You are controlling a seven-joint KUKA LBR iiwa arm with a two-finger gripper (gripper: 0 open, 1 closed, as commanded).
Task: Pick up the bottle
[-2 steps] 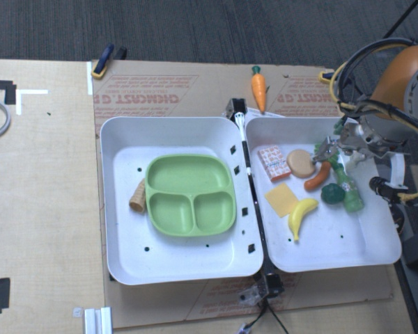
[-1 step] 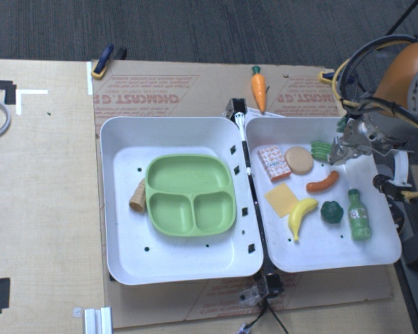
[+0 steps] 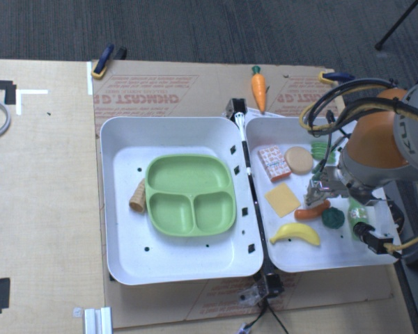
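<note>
While the gripper (image 3: 319,188) hangs over the right bin (image 3: 285,256), its grip cannot be told.
It sits just above a sausage (image 3: 311,212).

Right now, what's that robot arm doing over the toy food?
The grey and orange robot arm is reaching into the right bin, with its claw down among the toy food, right by a hot dog and a cheese slice. A banana lies nearby. It is meant to pick up a bottle, but I can't see it holding anything. The left bin has a green divided plate.
</note>
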